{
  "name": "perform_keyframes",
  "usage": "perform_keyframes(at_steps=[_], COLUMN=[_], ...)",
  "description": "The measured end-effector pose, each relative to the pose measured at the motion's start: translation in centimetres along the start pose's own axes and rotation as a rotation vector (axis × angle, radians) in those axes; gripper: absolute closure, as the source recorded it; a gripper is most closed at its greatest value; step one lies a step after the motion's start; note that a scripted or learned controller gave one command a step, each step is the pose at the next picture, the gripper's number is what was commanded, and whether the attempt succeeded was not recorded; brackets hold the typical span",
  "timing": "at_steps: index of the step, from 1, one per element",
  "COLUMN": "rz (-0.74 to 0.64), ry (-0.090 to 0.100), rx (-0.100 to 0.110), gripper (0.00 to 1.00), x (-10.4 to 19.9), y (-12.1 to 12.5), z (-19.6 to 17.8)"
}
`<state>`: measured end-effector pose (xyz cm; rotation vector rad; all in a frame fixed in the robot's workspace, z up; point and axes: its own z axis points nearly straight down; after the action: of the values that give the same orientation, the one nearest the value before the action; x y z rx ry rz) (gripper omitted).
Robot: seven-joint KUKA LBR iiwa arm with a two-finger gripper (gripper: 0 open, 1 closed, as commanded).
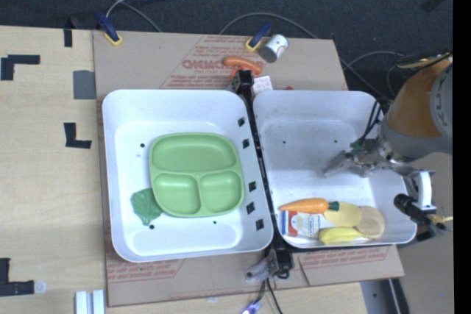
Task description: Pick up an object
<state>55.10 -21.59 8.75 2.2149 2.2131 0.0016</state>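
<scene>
The right bin holds a small pile at its front edge: an orange carrot, a yellow banana, a pale yellow piece, a tan round piece and a white carton with red print. My gripper hangs low over the middle right of this bin, pointing left, above and slightly right of the carrot and apart from the pile. Nothing shows in its grip. The orange-banded arm reaches in from the right.
The left bin carries a green divided plate with a green leafy toy at its front left corner. Behind the bins lie an orange-handled tool, a silver cylinder and cables on cardboard.
</scene>
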Motion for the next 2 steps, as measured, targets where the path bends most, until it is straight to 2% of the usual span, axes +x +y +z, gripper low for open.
perform_keyframes(at_steps=[1, 2], rz=[-0.003, -0.002], ry=[0.007, 0.002], rx=[0.002, 0.000], gripper=[0.00, 0.00], x=[8.4, 1.7], y=[-0.1, 6.6], z=[0.0, 0.0])
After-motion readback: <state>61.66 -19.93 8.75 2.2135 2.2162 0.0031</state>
